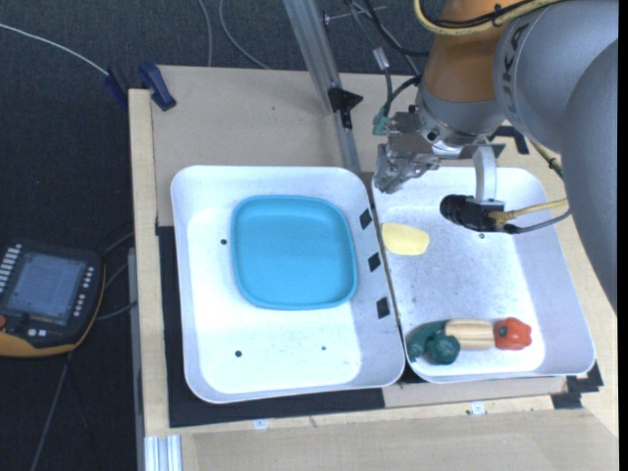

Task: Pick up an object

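Bench (245, 106) view, right bin (471, 283): nearest are the green lump (435, 344), tan stick (469, 334) and red ball (511, 334), bunched up. Further back the yellow piece (405, 238) lies alone, so I'd go straight down on that. My pincer (395, 177) hangs just beyond it; open or closed, can't tell.

You have two bins side by side on the bench (245, 116). A square dish (292, 251) sits in the middle of the left bin (182, 263). In the right bin (574, 292), a small flat piece (404, 238) lies near the left wall. Along the near wall, left to right, a rounded lump (435, 345), a stick-shaped piece (469, 334) and a small round piece (511, 334) lie close together in a row. The gripper (392, 175) hangs over that bin's far left corner.
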Motion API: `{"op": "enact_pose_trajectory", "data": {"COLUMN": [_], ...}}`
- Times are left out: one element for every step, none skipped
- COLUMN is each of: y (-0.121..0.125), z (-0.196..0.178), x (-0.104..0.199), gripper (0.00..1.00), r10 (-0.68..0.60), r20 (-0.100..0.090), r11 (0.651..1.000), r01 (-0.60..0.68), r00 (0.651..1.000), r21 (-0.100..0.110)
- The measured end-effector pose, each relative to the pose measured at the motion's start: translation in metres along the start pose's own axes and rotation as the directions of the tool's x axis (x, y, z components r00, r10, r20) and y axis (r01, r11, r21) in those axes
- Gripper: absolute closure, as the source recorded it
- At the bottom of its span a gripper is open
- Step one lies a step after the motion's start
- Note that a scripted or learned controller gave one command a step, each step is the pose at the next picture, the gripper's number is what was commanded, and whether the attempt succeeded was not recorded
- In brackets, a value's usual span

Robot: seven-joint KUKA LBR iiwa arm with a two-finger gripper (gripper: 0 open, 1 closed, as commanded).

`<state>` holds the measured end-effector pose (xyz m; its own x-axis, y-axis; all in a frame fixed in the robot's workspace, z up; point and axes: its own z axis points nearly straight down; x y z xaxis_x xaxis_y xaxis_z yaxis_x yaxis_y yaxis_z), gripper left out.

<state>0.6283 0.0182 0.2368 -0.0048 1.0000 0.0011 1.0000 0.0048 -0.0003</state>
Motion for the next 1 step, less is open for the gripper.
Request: {"op": "enact_pose_trajectory", "data": {"y": [0.0127], "z": [-0.0093], "x": [0.0480], "gripper": [1.00], "r10": [0.000], "r20": [0.000], "r11": [1.000], "r01": [0.000], "r00": [1.000], "r21": [-0.002]}}
